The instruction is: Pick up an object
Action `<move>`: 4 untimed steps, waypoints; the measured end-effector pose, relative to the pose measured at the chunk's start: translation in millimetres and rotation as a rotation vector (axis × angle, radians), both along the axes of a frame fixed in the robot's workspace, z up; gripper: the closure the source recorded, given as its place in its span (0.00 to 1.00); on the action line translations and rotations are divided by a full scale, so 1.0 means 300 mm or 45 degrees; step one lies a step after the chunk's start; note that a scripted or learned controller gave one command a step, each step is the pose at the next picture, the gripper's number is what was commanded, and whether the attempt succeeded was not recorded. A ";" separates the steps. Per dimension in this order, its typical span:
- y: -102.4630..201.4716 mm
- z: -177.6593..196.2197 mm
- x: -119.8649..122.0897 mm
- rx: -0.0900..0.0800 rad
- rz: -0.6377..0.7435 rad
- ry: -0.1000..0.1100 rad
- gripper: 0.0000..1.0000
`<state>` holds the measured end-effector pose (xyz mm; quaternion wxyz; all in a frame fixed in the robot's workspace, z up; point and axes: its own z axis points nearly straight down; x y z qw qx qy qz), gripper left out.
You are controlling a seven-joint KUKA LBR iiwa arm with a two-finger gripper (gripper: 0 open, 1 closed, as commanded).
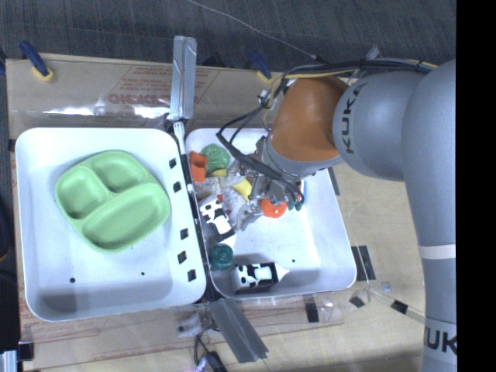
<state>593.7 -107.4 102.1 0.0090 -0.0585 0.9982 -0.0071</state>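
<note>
Left bin (31, 208): a green divided plate (112, 198) is lying in it, three compartments facing up, set toward the bin's upper middle.

Centre: a grey metal bar (184, 76) is standing over the seam where the two bins meet.

Right bin (329, 231): small objects are crowding its left half. An orange piece (198, 166) and a green lump (216, 156) are sitting near the upper left corner; a yellow piece (242, 187) is lying just right of them. A black-and-white toy (217, 217) is resting below these, a teal round object (222, 256) is lying lower against the left wall, and a second black-and-white toy (256, 276) is sitting near the bottom wall.

Gripper (267, 200): it is hanging low over the pile, under the orange band (306, 122) of the arm (403, 130). A red-orange object (273, 207) is showing right at its tip, touching or just beside it. How far the jaws are parted, and whether they are gripping that object, cannot be told; the wrist and cables are covering them.
</note>
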 end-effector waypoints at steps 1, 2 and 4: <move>0.006 0.047 0.014 0.000 0.007 -0.016 1.00; -0.251 0.098 0.129 0.011 0.223 0.020 1.00; -0.213 0.233 0.213 0.012 0.355 0.022 1.00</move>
